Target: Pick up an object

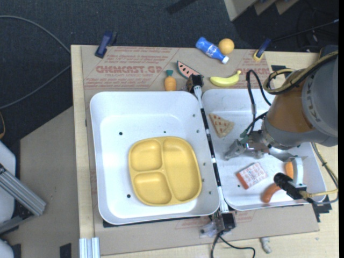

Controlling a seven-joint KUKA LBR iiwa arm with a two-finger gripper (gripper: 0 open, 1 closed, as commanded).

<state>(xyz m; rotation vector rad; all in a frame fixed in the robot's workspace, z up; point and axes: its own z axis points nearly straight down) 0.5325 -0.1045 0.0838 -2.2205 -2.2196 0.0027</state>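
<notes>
Fingers [232, 150] low over right bin [236, 200], tips pointing toward divider between bins; whether spread or pressed together, cannot tell. Nothing seen between them. Nearest candidate: red-and-white packet [251, 174], flat on bin floor, just beside fingers on camera-near side, long axis slanted. Pizza slice toy [221, 124] near on far side. Judgement: packet is shorter reach.
</notes>
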